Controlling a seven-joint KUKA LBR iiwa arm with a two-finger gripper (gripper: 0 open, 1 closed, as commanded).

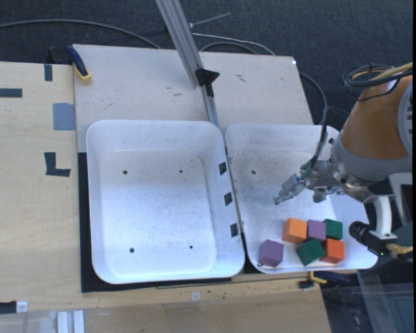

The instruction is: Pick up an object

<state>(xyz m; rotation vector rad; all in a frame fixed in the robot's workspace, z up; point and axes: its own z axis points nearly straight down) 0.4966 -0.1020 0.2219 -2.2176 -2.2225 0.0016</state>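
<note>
We cannot tell how the fingers (286,193) are set as they hang over the right shallow white bin (263,144) on the counter, apart from the small coloured blocks (306,240) clustered at its near corner, apparently awaiting pickup.

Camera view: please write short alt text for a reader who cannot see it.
A grey robot arm's gripper hovers inside the right shallow white bin, above small orange, purple and green cubes clustered near its front edge. The left shallow white bin sits beside it.

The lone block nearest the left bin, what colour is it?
Purple. The lone block sits in the right bin, seen clearly in the camera view.
</note>
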